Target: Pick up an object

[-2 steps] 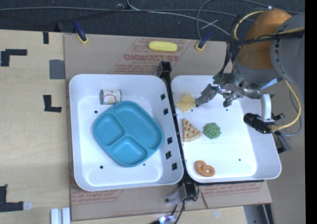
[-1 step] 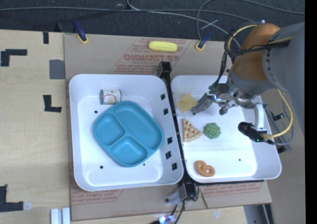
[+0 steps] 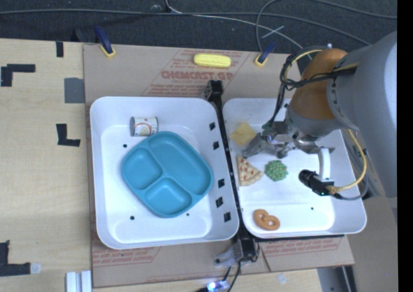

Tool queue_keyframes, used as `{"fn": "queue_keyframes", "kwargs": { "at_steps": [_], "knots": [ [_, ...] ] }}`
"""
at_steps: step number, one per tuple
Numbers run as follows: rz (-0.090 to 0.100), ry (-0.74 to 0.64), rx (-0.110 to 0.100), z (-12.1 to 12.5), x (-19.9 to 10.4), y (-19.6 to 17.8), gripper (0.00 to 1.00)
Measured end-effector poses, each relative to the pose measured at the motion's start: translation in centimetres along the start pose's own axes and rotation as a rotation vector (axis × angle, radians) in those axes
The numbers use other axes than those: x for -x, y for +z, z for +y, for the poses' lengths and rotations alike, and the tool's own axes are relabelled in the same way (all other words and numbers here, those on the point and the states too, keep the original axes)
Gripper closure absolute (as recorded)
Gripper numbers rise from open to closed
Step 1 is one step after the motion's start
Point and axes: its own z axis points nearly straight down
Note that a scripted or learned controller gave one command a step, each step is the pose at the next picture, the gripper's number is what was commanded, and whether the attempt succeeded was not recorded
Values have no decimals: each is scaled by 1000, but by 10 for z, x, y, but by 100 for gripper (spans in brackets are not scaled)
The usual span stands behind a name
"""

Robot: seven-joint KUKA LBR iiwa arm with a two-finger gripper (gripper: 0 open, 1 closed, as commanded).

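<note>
The tabletop (image 3: 39, 174) is pale wood with black tape marks, and a brown cardboard sheet (image 3: 174, 74) lies across its middle under both bins. The arm (image 3: 368, 90), grey with an orange band (image 3: 316, 87), reaches in from the right and hangs over the far part of the right bin (image 3: 310, 216). The left bin (image 3: 110, 219) holds a blue divided tray (image 3: 166, 173), set at a slant near its centre, and a small cylindrical can (image 3: 143, 126) lying on its side just beyond the tray's far left corner. The tool (image 3: 261, 146) sits low in the right bin, its two dark fingers apart and pointing left; nothing is seen between them, though the view here is dim and the fingertips are hard to separate from their shadow. A pale yellow wedge (image 3: 243, 134) lies just beyond the fingers at the bin's far left. A pizza-slice piece (image 3: 248, 171) rests nearer, against the left wall of the right bin, and a green broccoli-like piece (image 3: 276, 170) lies just to its right, below the tool body. A brown pretzel (image 3: 266, 219) sits alone toward the near edge of the same bin, well apart from the rest. A yellow corn cob (image 3: 211, 61) lies on the cardboard beyond both bins. Two blue-and-yellow clamps (image 3: 103, 42) (image 3: 264, 53) grip the cardboard's far edge.
</note>
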Motion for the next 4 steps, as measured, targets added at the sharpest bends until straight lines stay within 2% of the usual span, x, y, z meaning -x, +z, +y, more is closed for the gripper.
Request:
{"fn": "queue_keyframes", "kwargs": {
  "at_steps": [1, 2, 3, 4],
  "knots": [
    [1, -1, 1, 1, -1, -13, 100],
    [0, 1, 7, 4, 9, -64, 100],
    [0, -1, 7, 11, 4, -108, 100],
    [1, 0, 5, 11, 4, -133, 100]
  ]
}}
